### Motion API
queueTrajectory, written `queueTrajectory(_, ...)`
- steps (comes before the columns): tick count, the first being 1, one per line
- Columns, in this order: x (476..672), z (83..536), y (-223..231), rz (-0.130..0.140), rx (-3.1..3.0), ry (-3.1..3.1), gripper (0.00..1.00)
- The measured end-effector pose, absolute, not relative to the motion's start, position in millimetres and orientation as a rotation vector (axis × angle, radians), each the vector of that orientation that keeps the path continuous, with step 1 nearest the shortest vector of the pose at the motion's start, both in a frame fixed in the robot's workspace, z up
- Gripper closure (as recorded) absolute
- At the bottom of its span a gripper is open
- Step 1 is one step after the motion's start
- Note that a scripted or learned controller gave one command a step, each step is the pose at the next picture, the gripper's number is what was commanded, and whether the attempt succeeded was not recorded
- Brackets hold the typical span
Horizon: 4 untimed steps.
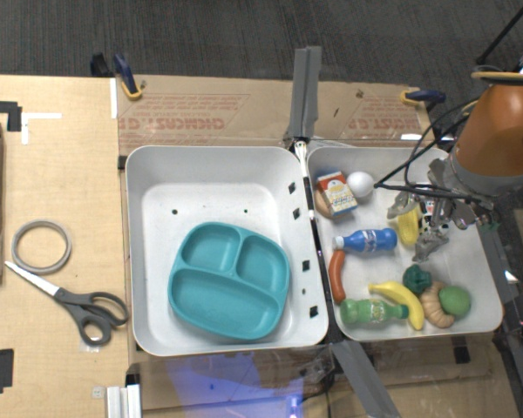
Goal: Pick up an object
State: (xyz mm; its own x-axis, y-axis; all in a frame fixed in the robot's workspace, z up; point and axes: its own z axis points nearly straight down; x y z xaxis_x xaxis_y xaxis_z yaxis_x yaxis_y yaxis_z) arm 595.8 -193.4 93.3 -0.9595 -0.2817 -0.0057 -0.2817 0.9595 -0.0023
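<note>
The right bin (484, 320) holds several toy foods: a red and white carton (336, 194), a white ball (360, 183), a blue bottle (366, 240), a red sausage (336, 274), a green bottle (373, 312), a banana (399, 298), a dark green piece (417, 279), a tan pastry (436, 308) and a green fruit (454, 300). My gripper (425, 225) hangs over the bin's upper right part, open. A small yellow item (407, 227) lies right at its left side; nothing shows clamped between the fingers.
The left bin (157, 190) holds a teal divided plate (231, 279). Scissors (78, 303) and a tape roll (41, 245) lie on the bench to the left. A grey divider bar (305, 94) runs between the bins at the back.
</note>
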Motion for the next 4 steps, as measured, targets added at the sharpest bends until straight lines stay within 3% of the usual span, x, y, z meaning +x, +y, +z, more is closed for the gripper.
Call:
queueTrajectory(1,597.7,104.0,-192.6,-0.005,-0.449,3.098,1.0)
queueTrajectory(2,530.7,92.4,-181.0,0.0,-0.165,3.134,1.0)
queueTrajectory(3,530.8,92.5,-180.8,0.0,-0.165,3.134,0.0)
queueTrajectory(4,579.0,92.2,-103.3,0.002,-0.279,3.125,0.0)
